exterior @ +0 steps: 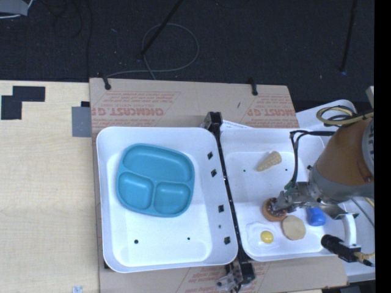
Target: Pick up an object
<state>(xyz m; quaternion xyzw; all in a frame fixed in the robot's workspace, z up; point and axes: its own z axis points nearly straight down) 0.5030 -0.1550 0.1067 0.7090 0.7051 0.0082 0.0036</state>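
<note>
Item: brown disc [271, 209], right bin [244, 163], directly under my fingers [282, 204]. Whether they're spread or pinching, I cannot tell. Judged light, stiff, flat; grip across its rim.

Brightness: even light is falling from above on the bench; the two white bins [165, 255] are looking bright, close to washed out.
Far part: the dark floor is staying dim.
Shadows: soft and short, lying under the blue tray [156, 180].
Sharpness: the whole view is looking slightly soft and grainy; small objects are showing little detail.
</note>
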